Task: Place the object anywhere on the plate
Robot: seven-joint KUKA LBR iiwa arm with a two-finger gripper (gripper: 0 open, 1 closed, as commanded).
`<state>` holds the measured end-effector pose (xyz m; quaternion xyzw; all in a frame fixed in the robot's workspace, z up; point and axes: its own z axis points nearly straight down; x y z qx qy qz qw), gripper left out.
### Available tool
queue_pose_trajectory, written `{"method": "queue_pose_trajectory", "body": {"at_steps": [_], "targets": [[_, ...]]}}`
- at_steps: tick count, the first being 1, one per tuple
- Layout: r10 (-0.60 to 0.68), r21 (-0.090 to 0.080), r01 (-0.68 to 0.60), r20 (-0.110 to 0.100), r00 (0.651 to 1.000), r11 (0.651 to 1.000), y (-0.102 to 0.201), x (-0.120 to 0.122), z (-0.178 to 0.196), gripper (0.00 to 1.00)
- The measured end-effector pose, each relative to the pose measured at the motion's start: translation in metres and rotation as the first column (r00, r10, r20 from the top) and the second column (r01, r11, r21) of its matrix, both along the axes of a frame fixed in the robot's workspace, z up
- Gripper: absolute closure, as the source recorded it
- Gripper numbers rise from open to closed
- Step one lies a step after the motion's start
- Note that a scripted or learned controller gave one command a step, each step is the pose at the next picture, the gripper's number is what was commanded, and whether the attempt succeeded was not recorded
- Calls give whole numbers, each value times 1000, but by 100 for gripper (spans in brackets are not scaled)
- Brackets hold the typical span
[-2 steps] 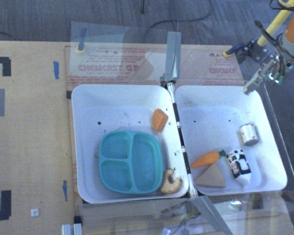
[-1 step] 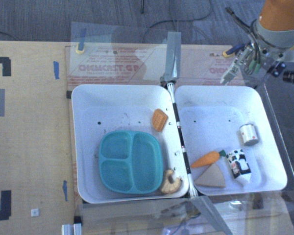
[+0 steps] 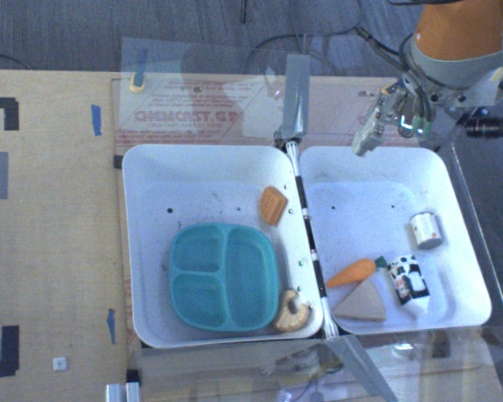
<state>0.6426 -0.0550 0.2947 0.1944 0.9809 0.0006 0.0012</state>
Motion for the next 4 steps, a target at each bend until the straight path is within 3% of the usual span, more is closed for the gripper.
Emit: {"method": "queue_pose_trajectory", "body": {"at_steps": [1,2,3,4], "targets": [[359,-1,-359,1,933,933,-51,-24,-84,100],[496,-5,-496,5,869,869,-98,-10,-28,100],[563,-4,-563,6,826,826,30,26,13,100],[580,-2,-580,3,815,815,-18,13,-109,100]]}}
